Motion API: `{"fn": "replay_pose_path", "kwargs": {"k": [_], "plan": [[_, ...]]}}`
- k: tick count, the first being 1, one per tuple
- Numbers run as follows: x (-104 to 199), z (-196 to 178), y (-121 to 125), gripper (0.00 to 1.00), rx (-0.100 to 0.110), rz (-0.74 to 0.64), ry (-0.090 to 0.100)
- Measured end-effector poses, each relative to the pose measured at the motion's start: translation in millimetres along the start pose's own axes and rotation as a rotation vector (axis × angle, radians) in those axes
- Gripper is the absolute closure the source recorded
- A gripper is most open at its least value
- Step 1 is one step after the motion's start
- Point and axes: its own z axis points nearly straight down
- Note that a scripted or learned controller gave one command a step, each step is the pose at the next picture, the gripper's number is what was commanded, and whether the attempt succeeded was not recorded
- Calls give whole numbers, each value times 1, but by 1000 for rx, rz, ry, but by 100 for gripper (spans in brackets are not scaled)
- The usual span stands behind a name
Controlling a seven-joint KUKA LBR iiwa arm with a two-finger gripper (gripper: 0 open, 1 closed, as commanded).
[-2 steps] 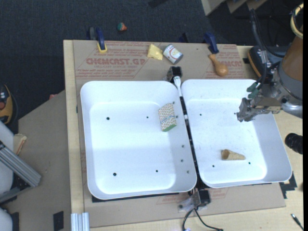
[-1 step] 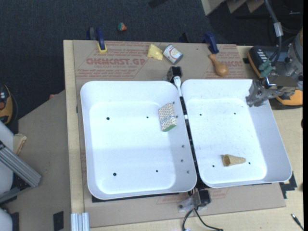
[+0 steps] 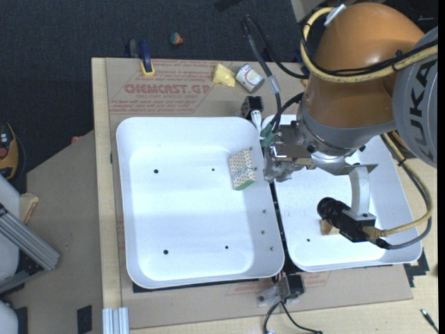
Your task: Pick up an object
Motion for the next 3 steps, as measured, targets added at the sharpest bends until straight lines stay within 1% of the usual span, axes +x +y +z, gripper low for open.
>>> {"fn": "replay_pose_path", "kwargs": {"k": [1,2,3], "plan": [[-14,-36,-7,100,-15,13,-1],[47,-14,7,100,-7,6,-1],[-57,-85,-6,100,-20,23,-4]]}}
